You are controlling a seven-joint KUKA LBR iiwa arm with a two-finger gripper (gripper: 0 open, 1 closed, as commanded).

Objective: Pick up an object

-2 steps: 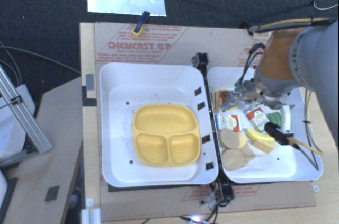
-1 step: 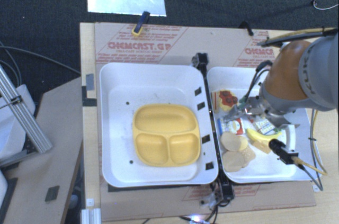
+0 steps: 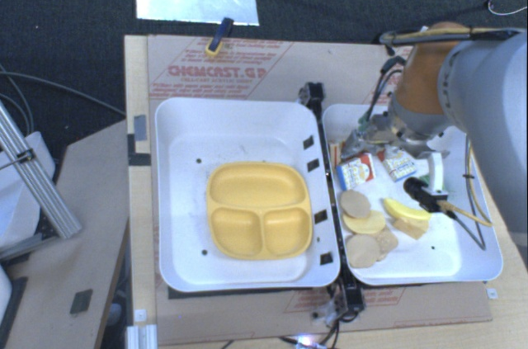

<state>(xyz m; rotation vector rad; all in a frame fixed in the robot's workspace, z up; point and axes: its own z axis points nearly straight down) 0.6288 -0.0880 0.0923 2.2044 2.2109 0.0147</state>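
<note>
Round biscuits [image 3: 363, 248] lie at the right bin's [image 3: 474, 261] near edge, beside a yellow wedge [image 3: 406, 213]. The gripper [image 3: 369, 134] hovers over a red-white packet [image 3: 355, 172]; finger state cannot be determined. Step: approach. Next: descend and clamp the packet.

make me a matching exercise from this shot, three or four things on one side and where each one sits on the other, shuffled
Things:
1. yellow divided tray
2. banana
3. red and white packet
4. blue and yellow tool

Places:
A. in the right bin, right of the tan round slices
B. on the brown board above the bins
C. in the middle of the left bin
D. in the right bin close to the divider, just above the tan round slices

Pairs: 1-C, 2-A, 3-D, 4-B
</note>
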